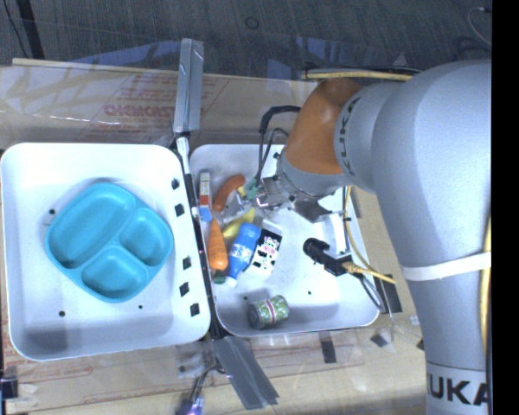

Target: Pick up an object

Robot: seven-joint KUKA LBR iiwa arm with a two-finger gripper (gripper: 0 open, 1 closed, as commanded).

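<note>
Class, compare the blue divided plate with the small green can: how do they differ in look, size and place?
The blue divided plate is far larger than the green can. The plate is flat with three compartments; the can is a cylinder lying on its side. The plate sits alone in the left bin; the can lies in the right bin near other items. Both rest on a bin floor.

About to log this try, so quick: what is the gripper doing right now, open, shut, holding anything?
Gripper: cannot be told. It sits low in the right bin over the cluster by the carrot and blue bottle.
</note>
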